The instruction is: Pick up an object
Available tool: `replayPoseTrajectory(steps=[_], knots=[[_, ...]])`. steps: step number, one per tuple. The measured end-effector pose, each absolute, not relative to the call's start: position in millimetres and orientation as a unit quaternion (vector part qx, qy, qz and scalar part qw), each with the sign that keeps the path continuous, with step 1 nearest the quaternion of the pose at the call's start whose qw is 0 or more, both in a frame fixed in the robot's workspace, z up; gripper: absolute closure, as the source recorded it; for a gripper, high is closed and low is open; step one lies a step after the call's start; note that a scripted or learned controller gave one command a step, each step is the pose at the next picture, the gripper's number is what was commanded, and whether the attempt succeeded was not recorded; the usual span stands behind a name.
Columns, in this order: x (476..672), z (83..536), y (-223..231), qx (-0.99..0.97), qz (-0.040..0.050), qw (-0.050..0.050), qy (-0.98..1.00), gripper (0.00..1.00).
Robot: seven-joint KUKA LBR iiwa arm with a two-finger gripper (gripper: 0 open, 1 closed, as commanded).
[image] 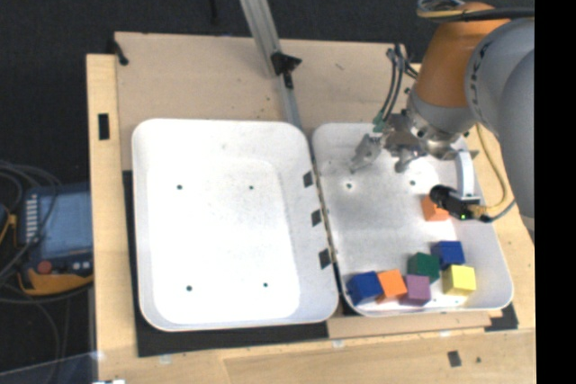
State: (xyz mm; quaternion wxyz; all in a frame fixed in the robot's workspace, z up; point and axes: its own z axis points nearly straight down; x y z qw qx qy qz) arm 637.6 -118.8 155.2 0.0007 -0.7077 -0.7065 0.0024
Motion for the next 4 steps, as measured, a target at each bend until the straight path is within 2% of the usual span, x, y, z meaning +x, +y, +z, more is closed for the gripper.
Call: replayPoseTrajectory(steps=[1,2,4], knots=[[636.7,103,-120,-0.708,0.0023,0.001,-0.706,0.00],[639.0,118,-121,-0.710,-0.0012,-0.002,-0.704,1.00],[646.6,235,-118,-0.706,-0.0025,-0.004,-0.709,1.00]])
